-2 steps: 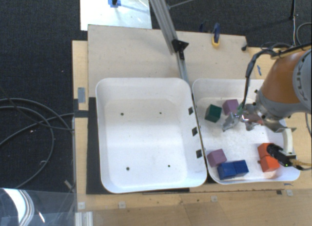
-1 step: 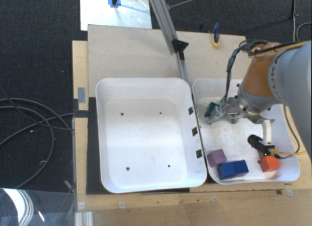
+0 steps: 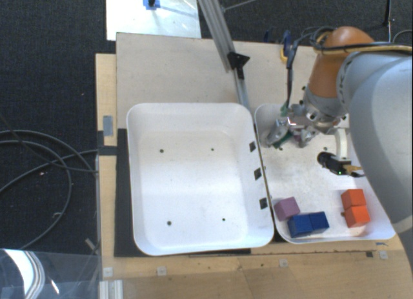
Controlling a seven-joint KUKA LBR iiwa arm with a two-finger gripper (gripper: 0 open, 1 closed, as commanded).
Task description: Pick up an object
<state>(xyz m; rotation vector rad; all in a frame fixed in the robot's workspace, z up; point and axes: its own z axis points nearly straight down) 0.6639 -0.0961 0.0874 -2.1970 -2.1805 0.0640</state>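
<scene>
Grey arm (image 3: 381, 130) overhangs the right bin (image 3: 284, 162); jaws' opening unclear.

A left bin (image 3: 193, 181) sits on a pale bench (image 3: 174, 72). It is shallow and white, with a few dark dots on its floor. Just right of it, touching along the rim, is a second bin (image 3: 268, 120). A grey pole (image 3: 216, 23) slants down from above to the left bin's far right corner. Black cables (image 3: 39, 162) loop on dark carpet well left of the left bin. A clear sheet (image 3: 45, 272) lies beyond its near left corner.
</scene>
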